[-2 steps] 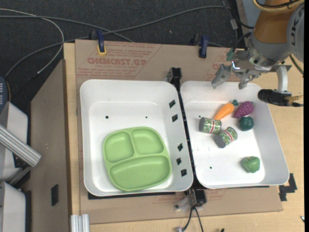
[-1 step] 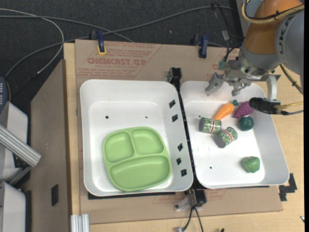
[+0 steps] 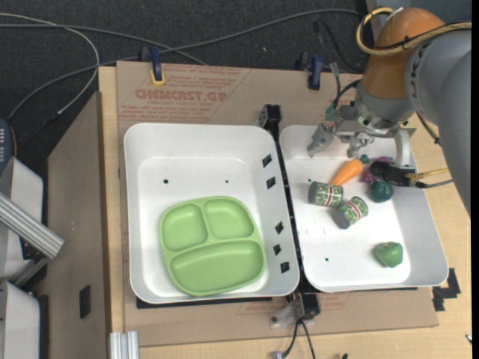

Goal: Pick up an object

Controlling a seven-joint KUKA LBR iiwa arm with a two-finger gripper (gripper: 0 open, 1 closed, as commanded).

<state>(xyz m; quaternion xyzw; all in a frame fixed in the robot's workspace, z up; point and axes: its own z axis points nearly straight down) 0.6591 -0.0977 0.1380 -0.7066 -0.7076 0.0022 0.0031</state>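
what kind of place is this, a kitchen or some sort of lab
Most likely a robotics lab bench, not a kitchen: a grey robot arm with an orange band reaches over two shallow white plastic bins, loose black cables trail across the dark floor, and the food is toys, like a small orange plastic carrot.

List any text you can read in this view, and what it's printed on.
"CHEMCAST GP" in red, on the brown board behind the left bin; that is my best reading, since the letters are blurred.
Smaller red lines above and below it: too small to read.
The patterned wraps on the two small cans in the right bin: not legible.
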